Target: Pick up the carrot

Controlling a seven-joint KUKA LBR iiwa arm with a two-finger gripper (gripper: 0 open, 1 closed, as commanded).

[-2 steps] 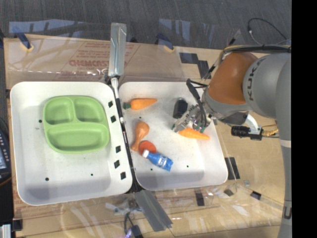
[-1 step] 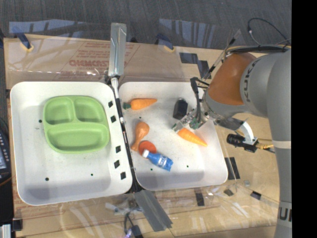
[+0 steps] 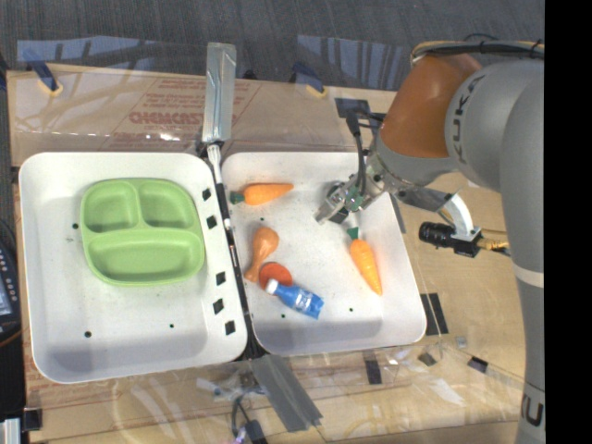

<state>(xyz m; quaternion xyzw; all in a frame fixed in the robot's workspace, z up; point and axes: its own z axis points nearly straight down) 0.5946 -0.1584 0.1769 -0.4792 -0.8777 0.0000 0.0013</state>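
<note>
While hand [image 3: 340, 203] hovers in right bin [image 3: 402, 285] near its right wall, nearest carrot [image 3: 365, 262] lies just below toward front edge, long axis toward front-right corner, leafy end nearest hand. Finger state: cannot tell. Second carrot [image 3: 264, 193] near bin's back-left.

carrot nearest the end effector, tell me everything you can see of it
The carrot is orange, with a small green stub at its upper end. It looks like a smooth plastic toy. It lies flat on the right bin floor near the right wall, pointing down-right. The end effector hangs just above its green end; contact cannot be told.
</note>
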